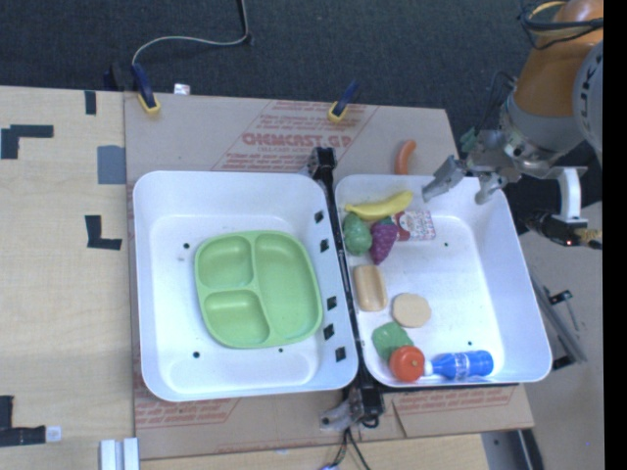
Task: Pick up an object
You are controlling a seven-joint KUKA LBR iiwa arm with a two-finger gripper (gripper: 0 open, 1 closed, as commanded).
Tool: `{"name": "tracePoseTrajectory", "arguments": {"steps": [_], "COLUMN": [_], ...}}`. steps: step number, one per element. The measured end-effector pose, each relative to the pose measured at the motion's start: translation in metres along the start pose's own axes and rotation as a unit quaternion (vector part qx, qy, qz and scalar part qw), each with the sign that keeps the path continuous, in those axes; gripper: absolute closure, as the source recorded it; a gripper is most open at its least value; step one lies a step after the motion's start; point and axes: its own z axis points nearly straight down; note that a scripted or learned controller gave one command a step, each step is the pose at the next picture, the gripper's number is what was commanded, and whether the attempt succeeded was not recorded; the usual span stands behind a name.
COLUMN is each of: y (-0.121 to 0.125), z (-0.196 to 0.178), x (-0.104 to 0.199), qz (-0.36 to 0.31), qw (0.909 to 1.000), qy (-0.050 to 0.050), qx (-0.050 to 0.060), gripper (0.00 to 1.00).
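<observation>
Tool [461, 187] poised over the right bin's [509, 262] rim at about one o'clock, its two fingers spread wide with nothing between them; candidate objects lie inside, the banana [380, 206] at eleven o'clock, the blue bottle [462, 364] at five; the left bin [157, 262] carries a green tray [259, 289]; judged barely begun, descent, grasp and lift remaining.
</observation>
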Motion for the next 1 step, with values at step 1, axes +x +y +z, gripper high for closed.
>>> {"name": "tracePoseTrajectory", "arguments": {"steps": [1], "y": [0.0062], "z": [0.1279], "x": [0.0439], "qz": [0.000], "qw": [1.0000], "qy": [-0.003], "qx": [-0.005], "gripper": [0.00]}}
